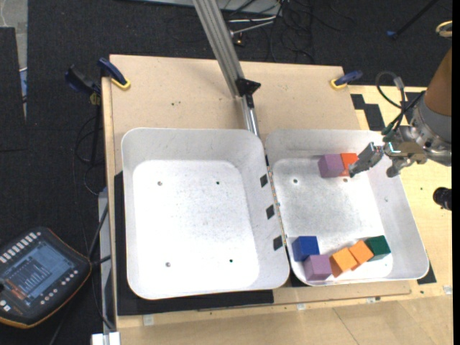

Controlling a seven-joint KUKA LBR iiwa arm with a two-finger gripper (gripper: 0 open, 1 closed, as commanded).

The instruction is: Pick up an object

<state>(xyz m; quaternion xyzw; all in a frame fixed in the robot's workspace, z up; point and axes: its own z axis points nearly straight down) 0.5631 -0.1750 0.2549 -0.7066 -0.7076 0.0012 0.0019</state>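
In the right bin, a purple block and an orange block sit side by side near the far wall. Along the near wall lies a cluster: a blue block, a second purple block, two orange blocks and a green block. My gripper hangs over the bin's far right part, just right of the far orange block. Its fingers are spread open with nothing between them; the left fingertip is close to that orange block.
The left bin lies beside the right one, with small black tabs along the shared wall. A slanted metal pole runs down to the bins' far junction. Clamps sit at the bench's far corners, and a teach pendant lies off the bench at lower left.
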